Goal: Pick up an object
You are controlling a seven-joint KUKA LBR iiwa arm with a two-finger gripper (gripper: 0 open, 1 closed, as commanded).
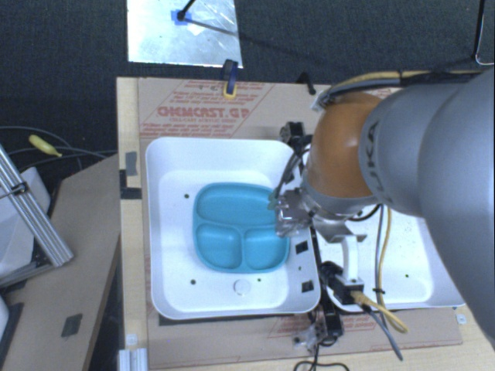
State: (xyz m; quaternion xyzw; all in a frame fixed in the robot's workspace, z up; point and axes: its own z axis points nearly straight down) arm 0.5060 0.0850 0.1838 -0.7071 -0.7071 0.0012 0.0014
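A light blue divided plate (pixel 236 227) with three compartments lies in the left white bin (pixel 172 207). My gripper (pixel 283 213) hangs at the plate's right rim, near the wall between the two bins. The bulky grey arm with its orange band (pixel 340 157) covers the gripper from above, so its tips are hidden.
The right white bin (pixel 406 273) is largely covered by the arm. Yellow and black cables (pixel 363 296) hang near the front edge between the bins. A cardboard sheet (pixel 205 107) lies under the bins. A metal frame (pixel 31 215) stands at the far left.
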